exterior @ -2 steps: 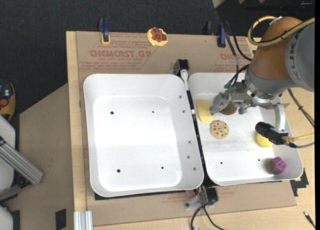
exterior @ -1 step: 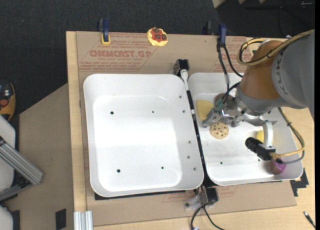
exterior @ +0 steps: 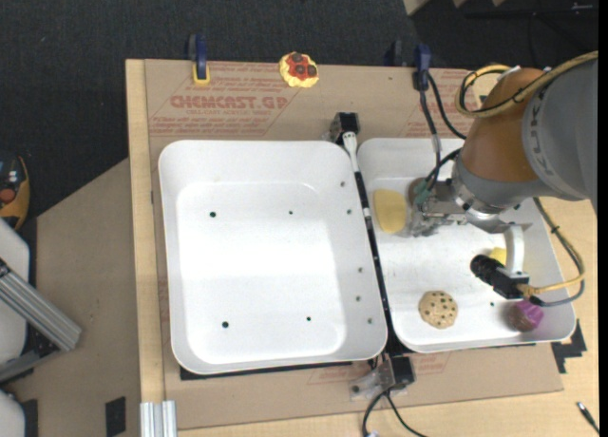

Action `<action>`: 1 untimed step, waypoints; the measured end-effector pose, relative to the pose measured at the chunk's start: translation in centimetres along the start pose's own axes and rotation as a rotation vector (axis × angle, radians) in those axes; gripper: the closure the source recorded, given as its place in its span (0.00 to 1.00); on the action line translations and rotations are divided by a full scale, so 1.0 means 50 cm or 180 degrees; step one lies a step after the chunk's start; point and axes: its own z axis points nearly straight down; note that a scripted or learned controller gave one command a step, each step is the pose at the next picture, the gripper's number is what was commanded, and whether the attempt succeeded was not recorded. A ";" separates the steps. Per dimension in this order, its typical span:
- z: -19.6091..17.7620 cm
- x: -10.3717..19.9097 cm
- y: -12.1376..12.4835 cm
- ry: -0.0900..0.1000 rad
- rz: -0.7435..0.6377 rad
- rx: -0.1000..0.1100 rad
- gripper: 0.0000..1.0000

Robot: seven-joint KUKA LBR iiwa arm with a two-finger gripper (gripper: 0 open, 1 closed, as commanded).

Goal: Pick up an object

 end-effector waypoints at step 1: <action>-0.455 0.109 0.036 0.0002 -0.0025 -0.0063 1.00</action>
